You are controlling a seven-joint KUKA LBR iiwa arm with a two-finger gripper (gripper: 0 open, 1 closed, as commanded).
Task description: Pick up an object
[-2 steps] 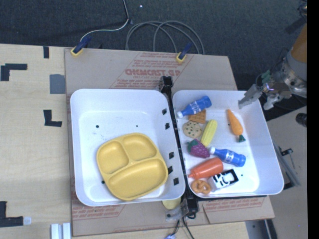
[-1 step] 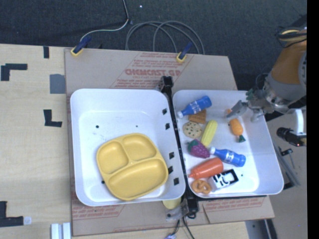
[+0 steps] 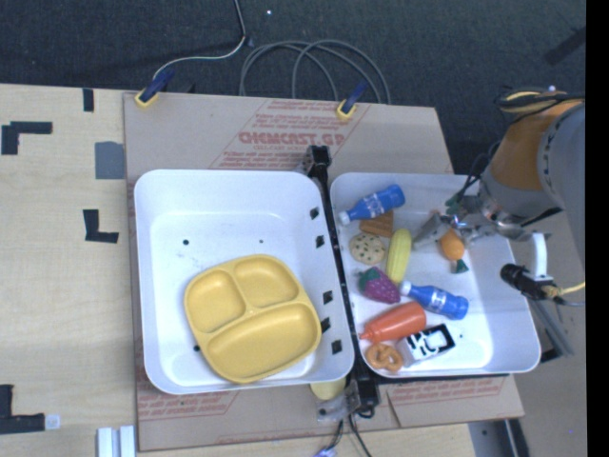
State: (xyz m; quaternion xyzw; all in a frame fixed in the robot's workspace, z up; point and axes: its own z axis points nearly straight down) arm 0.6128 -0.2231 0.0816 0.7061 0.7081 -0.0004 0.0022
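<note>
Hard to read around the gripper (image 3: 454, 223): a small dark tangle of metal low over the far right part of the right bin (image 3: 509, 336), too blurred to tell whether spread or closed. Just beside it, on the near side, a small orange piece (image 3: 451, 247), close enough to be touching or barely apart; cannot tell which, nor whether gripped. A tiny green bit (image 3: 462, 266) just beside that, shape unclear. Arm (image 3: 521, 155) cut off at the right, orange band showing.

Partly hidden: a brownish orange item (image 3: 379, 226) tucked under the upper bottle, and a pale yellow thing (image 3: 327, 387) peeking out below the seam between the bins.

Counted in the right bin:
- two blue bottles, one far (image 3: 377, 203), one near (image 3: 439, 301)
- one round cookie (image 3: 363, 248)
- one yellow fruit (image 3: 400, 253)
- one purple grape bunch (image 3: 378, 286)
- one red-orange bottle (image 3: 392, 322)
- one pretzel (image 3: 385, 357)
- one black-and-white card (image 3: 430, 341)

In the left bin (image 3: 166, 203): one yellow divided plate (image 3: 252, 318) with three compartments, lying toward the near side.

Two bins in all, side by side and touching along the middle.
</note>
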